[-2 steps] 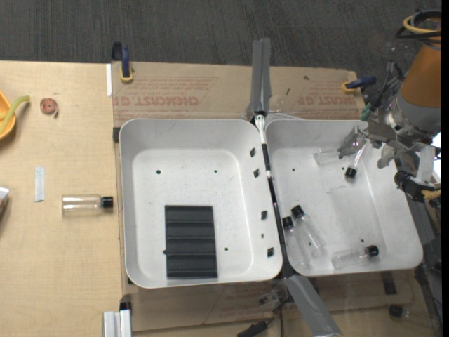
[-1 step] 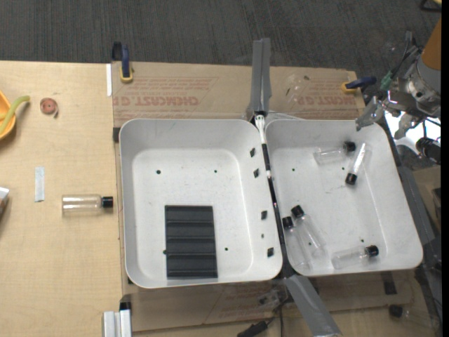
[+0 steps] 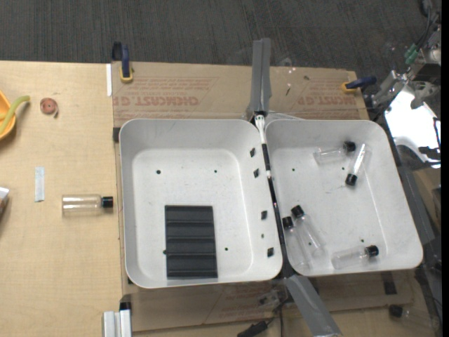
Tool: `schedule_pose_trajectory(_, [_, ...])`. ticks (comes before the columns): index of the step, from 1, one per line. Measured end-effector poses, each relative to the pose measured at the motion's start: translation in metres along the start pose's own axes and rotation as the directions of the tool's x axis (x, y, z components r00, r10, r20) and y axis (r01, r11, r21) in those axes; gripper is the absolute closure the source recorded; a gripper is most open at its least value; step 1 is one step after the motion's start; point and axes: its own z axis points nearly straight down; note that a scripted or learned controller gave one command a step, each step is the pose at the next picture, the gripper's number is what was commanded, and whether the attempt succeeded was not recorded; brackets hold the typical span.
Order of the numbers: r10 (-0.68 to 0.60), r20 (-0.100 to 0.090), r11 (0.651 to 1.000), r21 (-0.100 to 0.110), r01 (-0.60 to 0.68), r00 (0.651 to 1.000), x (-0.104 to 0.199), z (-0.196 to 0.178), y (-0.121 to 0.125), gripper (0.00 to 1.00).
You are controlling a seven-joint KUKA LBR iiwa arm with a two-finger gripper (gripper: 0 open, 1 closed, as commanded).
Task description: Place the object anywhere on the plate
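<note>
A black ribbed plate point(image 3: 190, 242) lies flat in the left bin point(image 3: 140, 188), near its front wall. Several clear vials with black caps lie scattered in the right bin point(image 3: 393, 188). One vial point(image 3: 330, 154) and a second vial point(image 3: 357, 161) rest near the far right corner. A pair of vials point(image 3: 303, 229) lies side by side against the left wall. Another vial point(image 3: 353, 257) rests by the front wall.
On the wooden bench left of the bins lie a spare vial point(image 3: 84, 202), a small white strip point(image 3: 39, 184), a reddish disc point(image 3: 48, 105) and a yellow item point(image 3: 7, 114). Blue-yellow clamps point(image 3: 123, 65) hold cardboard behind the bins. Cables and hardware point(image 3: 414, 83) crowd the far right.
</note>
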Motion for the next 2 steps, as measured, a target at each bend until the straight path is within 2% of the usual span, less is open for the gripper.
schedule_pose_trajectory(1, [0.112,0.0,0.994,0.002,-0.112,0.994,-0.004,-0.141,0.0,0.0])
schedule_pose_trajectory(2, [0.263,0.0,0.965,0.004,-0.263,0.965,0.065,-0.134,-0.001,0.0])
